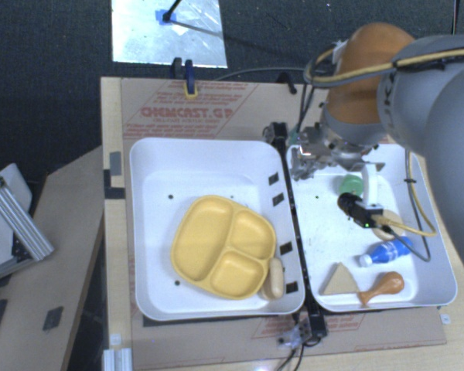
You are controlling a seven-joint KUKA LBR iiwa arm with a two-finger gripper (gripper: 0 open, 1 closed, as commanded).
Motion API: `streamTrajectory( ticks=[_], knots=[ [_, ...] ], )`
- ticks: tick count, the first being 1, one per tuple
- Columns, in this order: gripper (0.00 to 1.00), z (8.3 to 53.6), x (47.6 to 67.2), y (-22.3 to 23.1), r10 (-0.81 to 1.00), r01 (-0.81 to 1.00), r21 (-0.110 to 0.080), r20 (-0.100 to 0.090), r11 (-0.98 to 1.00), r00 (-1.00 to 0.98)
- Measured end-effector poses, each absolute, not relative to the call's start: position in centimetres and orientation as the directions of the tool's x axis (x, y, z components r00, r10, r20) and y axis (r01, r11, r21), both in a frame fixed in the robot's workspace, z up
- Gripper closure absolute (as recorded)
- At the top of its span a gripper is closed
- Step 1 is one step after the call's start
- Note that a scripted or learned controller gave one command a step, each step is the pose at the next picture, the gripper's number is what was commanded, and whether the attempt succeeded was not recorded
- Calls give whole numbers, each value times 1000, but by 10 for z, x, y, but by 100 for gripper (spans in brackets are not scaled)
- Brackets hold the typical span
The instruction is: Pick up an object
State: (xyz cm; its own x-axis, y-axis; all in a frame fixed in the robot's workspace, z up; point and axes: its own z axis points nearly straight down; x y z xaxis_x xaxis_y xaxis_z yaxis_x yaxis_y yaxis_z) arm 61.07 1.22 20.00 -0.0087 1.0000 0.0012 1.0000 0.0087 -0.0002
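Two shallow white bins [151, 207]: yellow three-compartment plastic tray [223, 246] left; blue plastic bottle [384, 252] at five o'clock of my gripper [309, 161], whose state I cannot tell.

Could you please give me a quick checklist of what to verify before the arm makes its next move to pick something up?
1. Gripper is over the right bin, near its top left corner: ok.
2. Object between the fingers: cannot tell.
3. Pickable items lie in the right bin, namely the green object, blue bottle, tan wedge and orange drumstick: ok.
4. Items well spaced: not ok, wedge and drumstick look touching.
5. Yellow divided plate lies flat in the left bin: ok.
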Motion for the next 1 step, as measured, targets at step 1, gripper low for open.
streamTrajectory(
  ticks=[1],
  knots=[
    [100, 215, 592, 71, 1000, 1000, 1, 2, 10, -10]
  ],
)
